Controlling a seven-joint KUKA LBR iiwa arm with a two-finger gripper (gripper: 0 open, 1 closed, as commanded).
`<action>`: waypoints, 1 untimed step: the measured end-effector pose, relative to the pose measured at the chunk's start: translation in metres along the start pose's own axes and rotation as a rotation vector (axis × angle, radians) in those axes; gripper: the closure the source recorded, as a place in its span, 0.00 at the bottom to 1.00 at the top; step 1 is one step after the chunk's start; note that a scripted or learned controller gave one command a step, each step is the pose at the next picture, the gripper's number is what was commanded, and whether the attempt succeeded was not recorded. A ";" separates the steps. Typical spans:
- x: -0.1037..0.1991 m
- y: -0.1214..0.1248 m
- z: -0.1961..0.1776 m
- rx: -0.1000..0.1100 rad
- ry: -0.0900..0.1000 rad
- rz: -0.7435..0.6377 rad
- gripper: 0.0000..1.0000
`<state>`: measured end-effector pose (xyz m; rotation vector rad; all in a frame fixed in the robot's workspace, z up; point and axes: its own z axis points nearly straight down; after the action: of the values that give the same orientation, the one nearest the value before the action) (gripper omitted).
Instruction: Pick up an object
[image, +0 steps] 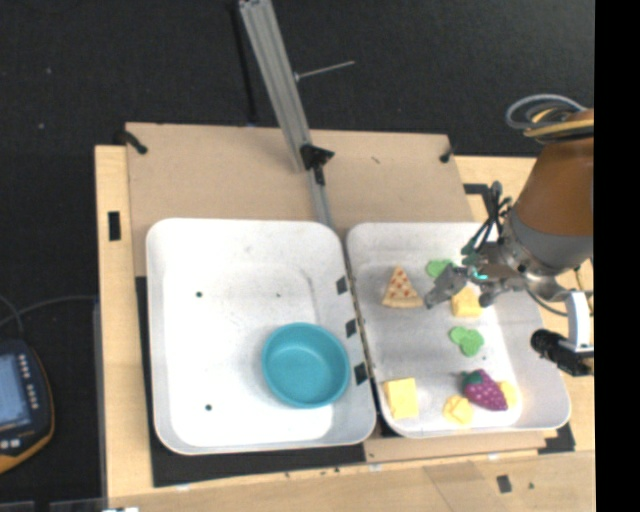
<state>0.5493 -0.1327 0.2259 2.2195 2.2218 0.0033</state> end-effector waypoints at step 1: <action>-0.012 -0.002 0.054 0.005 -0.002 0.003 0.00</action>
<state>0.5475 -0.1443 0.1715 2.2236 2.2204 -0.0051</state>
